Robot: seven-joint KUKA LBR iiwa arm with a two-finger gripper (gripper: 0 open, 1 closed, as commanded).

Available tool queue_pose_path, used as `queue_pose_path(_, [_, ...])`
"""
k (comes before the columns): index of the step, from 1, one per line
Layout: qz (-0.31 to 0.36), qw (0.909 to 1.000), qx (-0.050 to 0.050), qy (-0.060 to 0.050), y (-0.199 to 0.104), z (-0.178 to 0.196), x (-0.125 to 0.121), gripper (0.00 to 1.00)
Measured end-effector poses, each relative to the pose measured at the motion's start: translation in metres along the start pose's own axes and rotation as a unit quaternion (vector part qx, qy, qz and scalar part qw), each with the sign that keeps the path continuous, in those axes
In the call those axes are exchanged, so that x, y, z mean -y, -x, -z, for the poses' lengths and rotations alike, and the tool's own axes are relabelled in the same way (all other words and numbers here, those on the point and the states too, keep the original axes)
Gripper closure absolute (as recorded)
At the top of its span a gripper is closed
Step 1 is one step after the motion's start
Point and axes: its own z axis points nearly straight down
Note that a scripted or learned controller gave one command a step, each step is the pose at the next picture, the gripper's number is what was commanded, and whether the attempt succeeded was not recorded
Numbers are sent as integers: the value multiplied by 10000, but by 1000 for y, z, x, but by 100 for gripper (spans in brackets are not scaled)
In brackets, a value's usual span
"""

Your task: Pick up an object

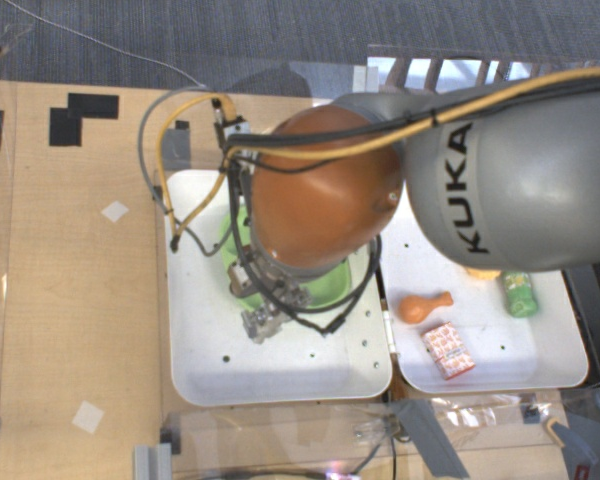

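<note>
The arm's orange band and grey body cover the middle of the camera view. Below the band my gripper (263, 322) hangs low over the left bin (210, 368), near its middle. A light green object (332, 286) lies in that bin, mostly hidden under the wrist, just right of the gripper. In the right bin (540, 368) lie an orange pear-shaped object (421, 308), a red-and-white patterned box (448, 351) and a green bottle-like object (519, 294).
Yellow and black cables (185, 183) loop from the wrist over the left bin's far left corner. The wooden bench (70, 298) stretches to the left with black markers at its back. Metal clamps sit along the front edge below the bins.
</note>
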Motion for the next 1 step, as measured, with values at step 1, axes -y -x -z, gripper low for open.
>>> queue_pose_path(1, [777, 9970, -9, -7, 7, -26, 4, 100])
